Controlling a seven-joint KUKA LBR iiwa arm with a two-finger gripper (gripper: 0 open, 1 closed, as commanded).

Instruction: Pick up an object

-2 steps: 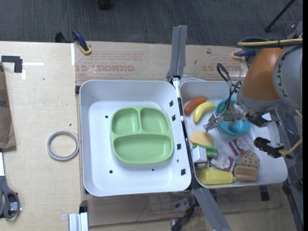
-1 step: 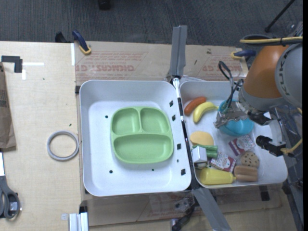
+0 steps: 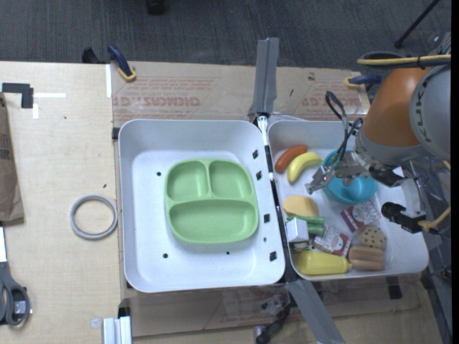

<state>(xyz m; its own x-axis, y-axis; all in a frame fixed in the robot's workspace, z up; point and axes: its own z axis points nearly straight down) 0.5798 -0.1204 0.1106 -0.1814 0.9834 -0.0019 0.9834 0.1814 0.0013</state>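
The grey arm with its orange band covered the right bin's (image 3: 419,260) far corner and part of a small blue plastic bowl (image 3: 353,189). The gripper (image 3: 324,180) hung low over that bowl, just beside a yellow toy banana (image 3: 301,165); whether its fingers were spread or closed was not clear. A green divided plate (image 3: 211,201) lay in the left bin (image 3: 136,192).
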